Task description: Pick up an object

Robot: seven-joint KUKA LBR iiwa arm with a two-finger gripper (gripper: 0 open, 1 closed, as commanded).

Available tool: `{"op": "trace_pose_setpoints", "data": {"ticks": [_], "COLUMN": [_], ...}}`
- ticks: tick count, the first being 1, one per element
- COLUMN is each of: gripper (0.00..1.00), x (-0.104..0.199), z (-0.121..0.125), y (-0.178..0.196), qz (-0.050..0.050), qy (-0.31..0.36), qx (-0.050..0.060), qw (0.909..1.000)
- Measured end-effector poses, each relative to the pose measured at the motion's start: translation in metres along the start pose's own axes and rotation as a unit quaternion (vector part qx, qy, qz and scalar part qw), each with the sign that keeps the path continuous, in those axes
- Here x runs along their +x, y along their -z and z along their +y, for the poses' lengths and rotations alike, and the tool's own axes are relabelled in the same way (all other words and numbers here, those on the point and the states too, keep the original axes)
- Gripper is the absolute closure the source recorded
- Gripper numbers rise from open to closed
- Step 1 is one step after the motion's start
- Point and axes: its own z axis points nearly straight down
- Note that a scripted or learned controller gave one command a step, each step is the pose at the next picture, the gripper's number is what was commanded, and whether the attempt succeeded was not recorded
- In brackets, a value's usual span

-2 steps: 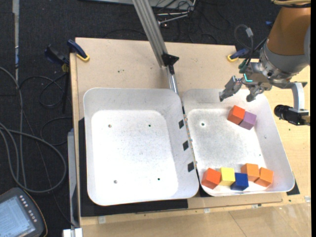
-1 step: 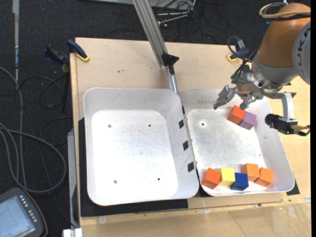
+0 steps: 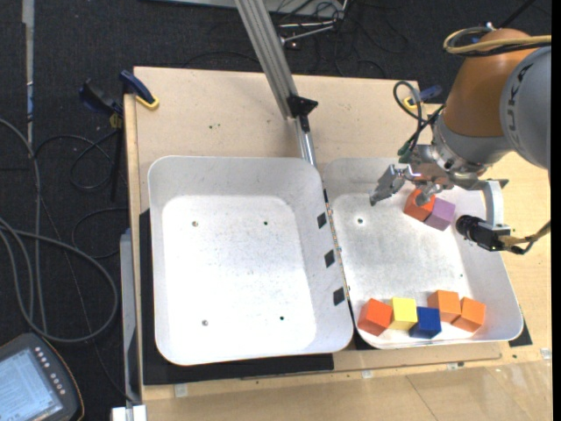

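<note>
gripper (image 3: 405,185) hangs over the right bin (image 3: 399,244), fingers spread, gripping nothing; an orange block (image 3: 417,204) and a purple block (image 3: 441,212) sit just beside it.

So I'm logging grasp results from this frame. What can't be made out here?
- Hand, camera view: the wrist sits over it, so whether it is open, shut or holding anything is unclear.
- Orange block and purple block: partly under the hand; contact cannot be told.
- Blue block: its base is hidden by the right bin's front rim.
- Arm: cut off by the right edge.
</note>
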Motion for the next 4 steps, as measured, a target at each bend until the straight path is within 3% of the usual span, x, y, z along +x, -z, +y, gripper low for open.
{"op": "trace_pose_setpoints", "data": {"ticks": [1, 2, 3, 4], "gripper": [0.00, 1.00, 1.00, 1.00], "x": [0.004, 0.003, 0.006, 0.006], "z": [0.008, 0.009, 0.000, 0.001], "y": [-0.049, -0.035, 0.019, 0.011], "qz": [0.000, 0.000, -0.001, 0.000], "qy": [0.002, 0.000, 0.001, 0.001], "qx": [0.000, -0.003, -0.006, -0.002], "qw": [1.0000, 1.0000, 1.0000, 1.0000]}}
